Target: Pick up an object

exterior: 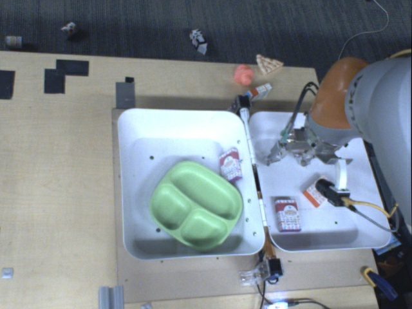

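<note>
My gripper [291, 158] hangs over the back part of the right bin [367, 237], fingers apart and nothing between them. A small red and white packet [288, 214] lies on the bin floor, nearer the front than the gripper. A small orange and white piece [313, 195] lies to the right of that packet. In the left bin [132, 172] a green divided plate [196, 203] rests tilted. A second red and white packet [230, 165] stands at the plate's back right edge, close to the wall between the bins.
Behind the bins on the bench lie a pink ball [243, 74], a toy pizza slice [269, 64] and a small tube [257, 93]. The grey arm with its orange band [335, 102] covers the right bin's back right corner.
</note>
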`<action>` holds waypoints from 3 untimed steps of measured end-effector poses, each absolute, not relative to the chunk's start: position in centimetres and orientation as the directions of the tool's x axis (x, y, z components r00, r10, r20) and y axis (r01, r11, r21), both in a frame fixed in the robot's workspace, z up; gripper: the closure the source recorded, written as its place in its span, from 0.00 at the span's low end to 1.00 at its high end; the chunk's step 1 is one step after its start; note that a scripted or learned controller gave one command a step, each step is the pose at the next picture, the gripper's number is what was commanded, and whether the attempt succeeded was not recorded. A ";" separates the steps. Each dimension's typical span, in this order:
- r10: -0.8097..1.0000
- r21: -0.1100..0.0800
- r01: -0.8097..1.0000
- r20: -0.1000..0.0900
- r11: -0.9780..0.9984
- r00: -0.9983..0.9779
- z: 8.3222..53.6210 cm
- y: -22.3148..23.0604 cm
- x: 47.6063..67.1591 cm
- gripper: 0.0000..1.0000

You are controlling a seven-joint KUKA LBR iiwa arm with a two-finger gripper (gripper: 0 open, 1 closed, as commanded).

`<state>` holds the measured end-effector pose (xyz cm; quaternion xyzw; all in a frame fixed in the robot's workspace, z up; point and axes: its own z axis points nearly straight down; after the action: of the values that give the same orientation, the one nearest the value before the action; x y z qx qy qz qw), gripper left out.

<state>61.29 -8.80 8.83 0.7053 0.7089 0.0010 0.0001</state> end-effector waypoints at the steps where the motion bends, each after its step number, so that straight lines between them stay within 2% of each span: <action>1: 1.000 0.008 1.000 -0.001 0.001 -0.001 8.7 -9.7 54.2 0.00; 2: 1.000 0.014 1.000 -0.001 0.003 -0.003 9.9 -9.6 54.5 1.00; 3: 1.000 0.014 1.000 -0.001 0.003 -0.003 9.9 -9.6 54.4 0.00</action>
<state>54.44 -9.63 9.85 0.7059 0.7083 0.0045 0.0052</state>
